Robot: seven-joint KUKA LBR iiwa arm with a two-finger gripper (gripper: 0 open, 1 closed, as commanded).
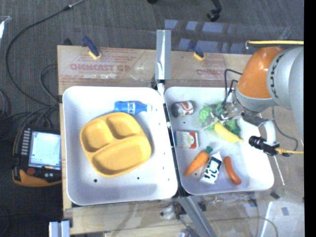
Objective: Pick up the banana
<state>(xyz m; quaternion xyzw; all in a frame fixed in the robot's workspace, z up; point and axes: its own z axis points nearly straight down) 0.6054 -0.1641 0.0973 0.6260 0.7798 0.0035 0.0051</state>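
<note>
The wooden bench [74, 65] carries two shallow white plastic bins side by side. The left white bin [79, 181] holds a large yellow plastic tray with three compartments [116, 143], and just beyond that tray's far edge lies a small blue plastic water bottle [130, 107] on its side.

The grey robot arm with the orange band [276, 80] reaches in from the right and hangs over the far right part of the right white bin [256, 181]. Its two-finger gripper [226, 113] sits low among the objects there, but whether its jaws are apart or closed cannot be told, nor whether anything lies between them.

The yellow banana [227, 133] lies in the right bin's right half, just below the gripper and beside a clump of green leafy toy vegetable [207, 113]. Its long axis runs diagonally, from upper left near the gripper down to the lower right.

Elsewhere in that bin are an orange toy carrot with a green top [197, 163], a black-and-white small carton [213, 169] touching the carrot, a red sausage [232, 170], a flat white packet with an orange label [186, 139], and a small red and silver can [183, 108] on its side.
</note>
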